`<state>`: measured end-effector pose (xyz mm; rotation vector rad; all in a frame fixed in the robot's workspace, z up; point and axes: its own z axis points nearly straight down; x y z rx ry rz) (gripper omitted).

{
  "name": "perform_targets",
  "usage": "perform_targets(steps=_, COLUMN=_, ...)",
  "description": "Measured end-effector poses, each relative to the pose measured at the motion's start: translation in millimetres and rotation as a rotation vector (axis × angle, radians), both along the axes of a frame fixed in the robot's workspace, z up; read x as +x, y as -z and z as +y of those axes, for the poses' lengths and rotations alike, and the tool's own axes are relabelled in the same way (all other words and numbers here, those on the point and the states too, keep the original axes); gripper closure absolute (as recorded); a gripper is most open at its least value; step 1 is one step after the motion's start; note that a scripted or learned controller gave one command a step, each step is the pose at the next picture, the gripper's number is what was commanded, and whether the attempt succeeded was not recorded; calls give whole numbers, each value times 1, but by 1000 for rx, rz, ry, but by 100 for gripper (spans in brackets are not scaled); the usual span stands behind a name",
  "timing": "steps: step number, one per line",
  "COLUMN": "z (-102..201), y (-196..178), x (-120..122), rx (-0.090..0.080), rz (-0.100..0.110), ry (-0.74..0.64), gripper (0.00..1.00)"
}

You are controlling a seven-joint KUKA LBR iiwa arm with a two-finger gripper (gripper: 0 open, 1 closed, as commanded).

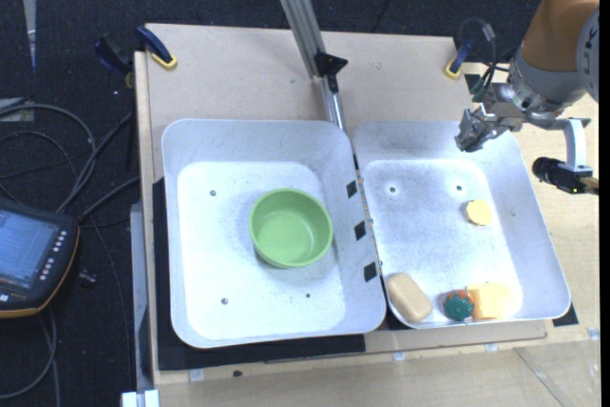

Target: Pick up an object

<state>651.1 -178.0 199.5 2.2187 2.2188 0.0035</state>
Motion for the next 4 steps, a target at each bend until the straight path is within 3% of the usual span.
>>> perform_targets(steps=1, z=0, y=-53, x=1, rx=0, rz=-1, ry=0, gripper=100)
perform_targets(steps=4, z=152, y=-33, x=-33, rx=2, rz=5, ry=-5, gripper=100)
